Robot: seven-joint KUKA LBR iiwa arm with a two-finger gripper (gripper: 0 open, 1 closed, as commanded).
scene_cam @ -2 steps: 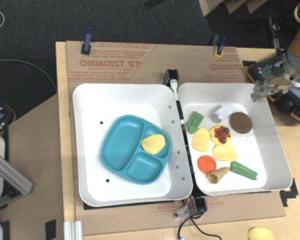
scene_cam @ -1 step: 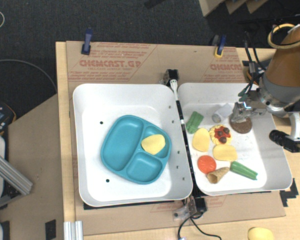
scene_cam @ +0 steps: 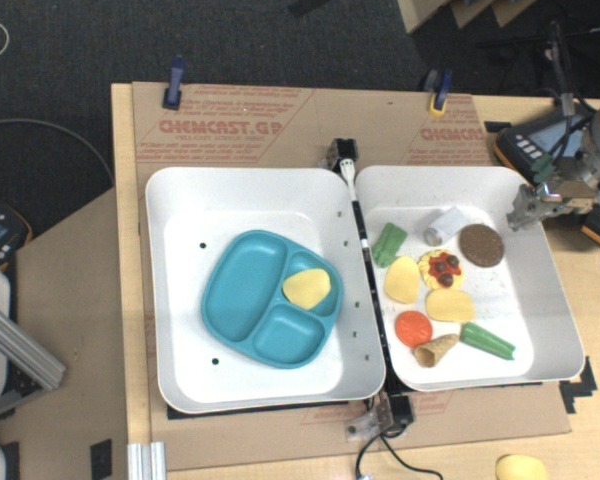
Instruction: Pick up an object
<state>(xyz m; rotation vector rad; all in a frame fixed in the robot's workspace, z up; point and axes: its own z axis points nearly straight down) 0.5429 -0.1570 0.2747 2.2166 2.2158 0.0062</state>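
Observation:
The right bin [scene_cam: 540,298] holds several toy foods: a green piece [scene_cam: 388,243], a grey cylinder [scene_cam: 442,224], a brown disc [scene_cam: 480,245], a red-and-yellow piece [scene_cam: 443,268], two yellow pieces [scene_cam: 401,279] [scene_cam: 448,305], a red tomato [scene_cam: 413,327], a tan cone [scene_cam: 436,349] and a green pod [scene_cam: 487,341]. My gripper [scene_cam: 530,208] hangs over that bin's upper right rim, right of the brown disc and apart from it. In the left bin [scene_cam: 180,228] a teal divided plate [scene_cam: 250,298] carries a yellow piece [scene_cam: 306,288] in its upper right compartment.
Both bins sit on a cardboard sheet [scene_cam: 230,118] held by a blue clamp [scene_cam: 173,83] and a yellow-blue clamp [scene_cam: 439,91]. A black rod [scene_cam: 358,218] runs between the bins. A yellow object [scene_cam: 520,466] lies at the bench's front right corner.

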